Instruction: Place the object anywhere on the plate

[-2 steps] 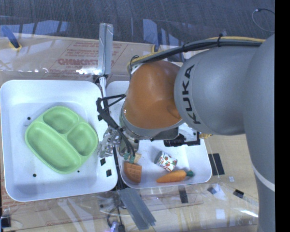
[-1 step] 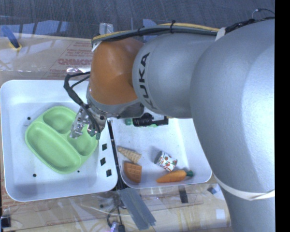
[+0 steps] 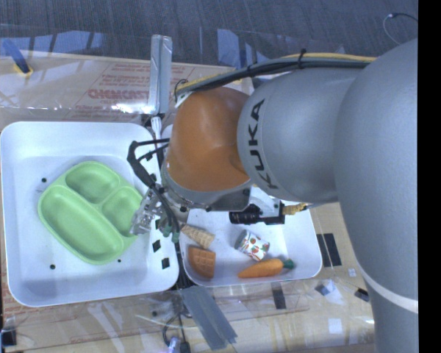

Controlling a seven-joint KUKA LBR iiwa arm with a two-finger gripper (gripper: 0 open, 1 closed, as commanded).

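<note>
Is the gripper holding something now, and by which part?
Cannot be told: the gripper sits at the green plate's right edge, and nothing is clearly visible there.

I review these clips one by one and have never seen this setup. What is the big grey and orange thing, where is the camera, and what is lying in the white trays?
It is a robot arm, reaching in from the right; the one camera looks down from above. Its gripper sits at the right edge of a green divided plate in the left bin. I cannot tell whether anything is between its fingers. The right bin holds toy food: a carrot, a waffle cone, a toast-like piece and a small printed can.
</note>
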